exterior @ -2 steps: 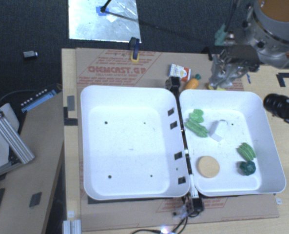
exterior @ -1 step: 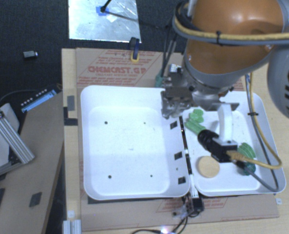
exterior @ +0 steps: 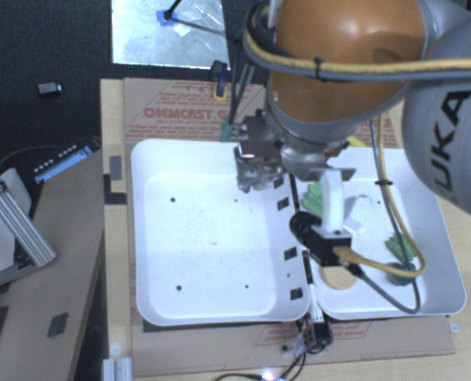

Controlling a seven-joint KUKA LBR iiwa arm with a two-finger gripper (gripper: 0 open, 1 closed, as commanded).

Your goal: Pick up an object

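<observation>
I see the gripper (exterior: 255, 173) hanging over the left bin (exterior: 160, 292) at its far right corner, close to the divider; I cannot tell its state. Right bin (exterior: 449, 288): green object (exterior: 316, 199), tan disc (exterior: 338, 277), green piece (exterior: 402, 248) near its right wall, all crowded by cabling.

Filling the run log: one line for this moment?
arm: over bins' divider | gripper: above left bin, fingers unclear | right bin: green objects

bench (exterior: 76, 236) | cardboard sheet (exterior: 179, 105) on it | 2 white bins: L (exterior: 207, 236), R (exterior: 438, 236), side by side
</observation>
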